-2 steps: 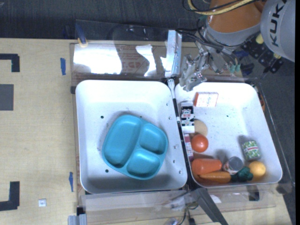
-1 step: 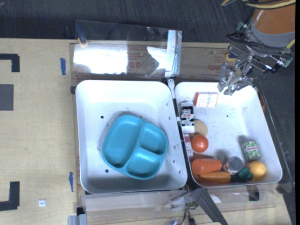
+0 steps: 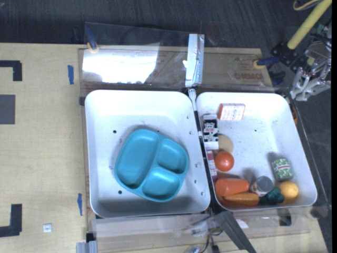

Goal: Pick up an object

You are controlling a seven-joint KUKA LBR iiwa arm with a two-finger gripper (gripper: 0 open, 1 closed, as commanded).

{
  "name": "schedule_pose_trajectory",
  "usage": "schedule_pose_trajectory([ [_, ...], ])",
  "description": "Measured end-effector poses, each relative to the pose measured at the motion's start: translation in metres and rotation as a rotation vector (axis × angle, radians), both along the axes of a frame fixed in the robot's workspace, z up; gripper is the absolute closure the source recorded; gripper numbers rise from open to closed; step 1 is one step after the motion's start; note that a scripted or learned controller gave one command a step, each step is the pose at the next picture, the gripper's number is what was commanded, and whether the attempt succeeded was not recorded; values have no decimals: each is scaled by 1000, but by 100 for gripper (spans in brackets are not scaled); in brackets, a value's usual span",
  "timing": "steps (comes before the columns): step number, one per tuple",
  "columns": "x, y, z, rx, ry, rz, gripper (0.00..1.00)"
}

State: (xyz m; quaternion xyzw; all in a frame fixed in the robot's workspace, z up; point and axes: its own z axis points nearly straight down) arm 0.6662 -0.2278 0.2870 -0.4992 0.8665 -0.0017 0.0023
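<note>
one end effector (image 3: pixel 310 83) sits outside the right bin (image 3: pixel 300 136), holding nothing.

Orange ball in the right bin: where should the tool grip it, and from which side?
Probably straight from above, closing across the ball's middle. It is round, so any width works, but the bin divider sits close on its left and a carrot just below; the upper-right side looks freest.

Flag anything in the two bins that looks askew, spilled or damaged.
Nothing looks spilled or broken. The blue divided plate lies slightly turned in the left bin. In the right bin, the toys crowd the near edge: a carrot, a tomato and a lemon.
</note>
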Motion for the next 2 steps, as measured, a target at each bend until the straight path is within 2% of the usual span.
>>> schedule_pose_trajectory([
  [1,2,6,35,0,-6,157,100],
  [2,1,29,51,-1,-5,309,100],
])
